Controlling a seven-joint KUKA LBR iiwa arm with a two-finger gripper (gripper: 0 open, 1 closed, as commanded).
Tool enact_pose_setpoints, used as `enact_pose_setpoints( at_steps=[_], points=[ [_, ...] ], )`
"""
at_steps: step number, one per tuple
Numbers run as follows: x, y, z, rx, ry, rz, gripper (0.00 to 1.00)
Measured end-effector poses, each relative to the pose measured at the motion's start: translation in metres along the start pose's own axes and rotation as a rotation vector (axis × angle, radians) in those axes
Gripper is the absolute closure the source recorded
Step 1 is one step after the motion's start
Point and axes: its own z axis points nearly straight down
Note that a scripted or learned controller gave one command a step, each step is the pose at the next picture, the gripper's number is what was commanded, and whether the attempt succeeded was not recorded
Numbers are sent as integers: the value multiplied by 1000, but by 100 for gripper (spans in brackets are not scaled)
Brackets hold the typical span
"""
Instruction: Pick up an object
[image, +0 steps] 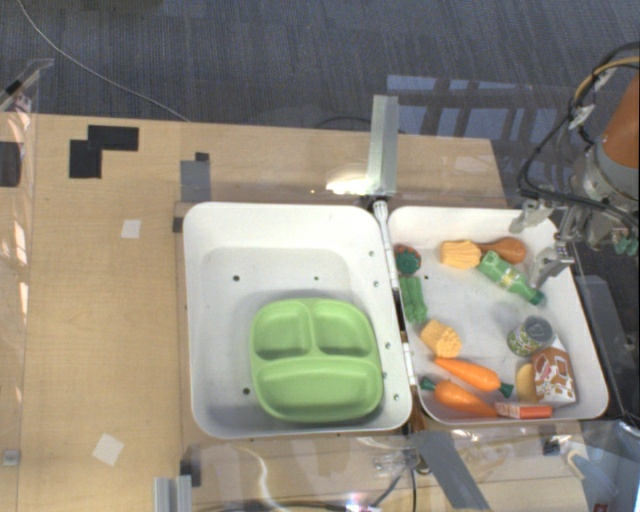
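My gripper (546, 236) hovers at the far right side of the right bin (590, 345), open, with nothing between its fingers. Just left of it lie a green bottle (508, 278), an orange-brown piece (509, 249) and a yellow corn cob (460, 254). Toward the front of the same bin are an orange wedge (441, 338), two carrots (470, 374) (455, 398), a small can (530, 336) and a printed carton (552, 376). A green vegetable (411, 294) lies along the bin's left wall.
The left bin (215, 300) holds a green divided plate (315, 358) toward its front. A metal post (384, 145) stands behind the seam between the bins. Cables hang near the arm at the upper right.
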Motion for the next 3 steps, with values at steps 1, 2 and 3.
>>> enact_pose_setpoints(
  at_steps=[1,2,3],
  points=[
    [-9,-16,151,1,-3,-240,0],
    [36,9,159,2,-6,-289,0],
    [-20,47,161,-2,-6,-285,0]
  ],
)
